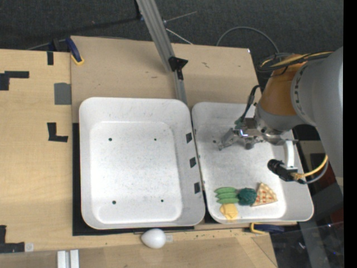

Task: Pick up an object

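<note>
A little bunch of toy food lies in a row along the near edge of the right white bin (290,205): green pea pods (226,193), a yellow piece (228,210), a dark green lump (246,195) and a pizza slice (264,195) with its tip pointing left. The gripper (226,142) hangs well apart, farther back in the same bin, holding nothing. Its fingers look slightly spread.

Open floor in both bins, clutter only at one near edge.
The left bin (134,161) offers bare floor throughout; in the right bin (223,116), toy food (245,197) crowds the near edge, and a slanted metal pole (159,32) crosses the bench's far side.
</note>
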